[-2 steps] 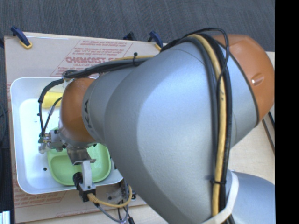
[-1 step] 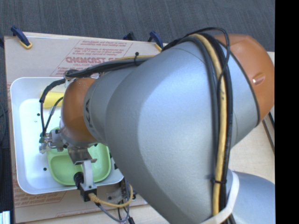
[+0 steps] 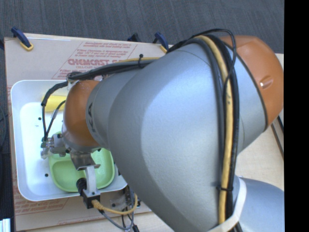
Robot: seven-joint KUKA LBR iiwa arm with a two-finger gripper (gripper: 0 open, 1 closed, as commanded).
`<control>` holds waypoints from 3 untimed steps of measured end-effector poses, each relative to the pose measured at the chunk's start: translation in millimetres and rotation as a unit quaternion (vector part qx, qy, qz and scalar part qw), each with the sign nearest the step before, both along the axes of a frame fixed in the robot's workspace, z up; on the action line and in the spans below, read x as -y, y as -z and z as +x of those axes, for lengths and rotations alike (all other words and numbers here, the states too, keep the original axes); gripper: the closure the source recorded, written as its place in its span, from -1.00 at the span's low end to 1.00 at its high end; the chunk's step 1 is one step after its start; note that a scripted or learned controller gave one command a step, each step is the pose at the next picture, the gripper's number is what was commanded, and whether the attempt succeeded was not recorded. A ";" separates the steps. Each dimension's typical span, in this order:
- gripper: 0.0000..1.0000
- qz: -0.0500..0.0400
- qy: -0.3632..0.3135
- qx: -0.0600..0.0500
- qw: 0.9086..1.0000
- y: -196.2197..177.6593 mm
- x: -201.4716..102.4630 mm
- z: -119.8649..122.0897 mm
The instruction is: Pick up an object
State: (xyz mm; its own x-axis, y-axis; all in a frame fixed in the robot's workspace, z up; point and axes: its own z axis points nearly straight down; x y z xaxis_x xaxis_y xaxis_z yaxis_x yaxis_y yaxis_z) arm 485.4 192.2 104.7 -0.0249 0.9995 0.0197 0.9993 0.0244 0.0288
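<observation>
The arm (image 3: 193, 129) reaches in from the right and bulks across most of the view, its orange band (image 3: 79, 115) hanging low over the left white bin (image 3: 19, 129), which I take as the landmark for everything else. Inside that bin, toward its near edge, lies a light green dish-like object (image 3: 104, 170), shallow and lying flat, so its raised rim is the likeliest thing for a program to aim at. Toward the bin's far side, partly under the wrist, a yellow object (image 3: 57, 102) peeks out; too little shows to tell its shape. The gripper (image 3: 79, 166) sits directly above the green dish, at its middle, probably because a straight descent from above is the simplest approach to something resting in a walled tray. Whether the jaws are apart or together I cannot tell, since the wrist housing and cables (image 3: 116, 209) hide them, and nothing shows whether the dish is touched. Beyond the bin's far wall a printed cardboard sheet (image 3: 96, 57) covers the desk, pinned by 2 blue clamps (image 3: 21, 38), presumably to keep it from sliding.
</observation>
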 end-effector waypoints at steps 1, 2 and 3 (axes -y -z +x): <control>-1.00 0.001 -0.001 0.000 1.000 0.0 0.9 0.0; -1.00 0.001 0.000 0.000 1.000 -0.2 1.3 0.2; -1.00 0.002 -0.001 0.000 1.000 -0.1 2.3 0.0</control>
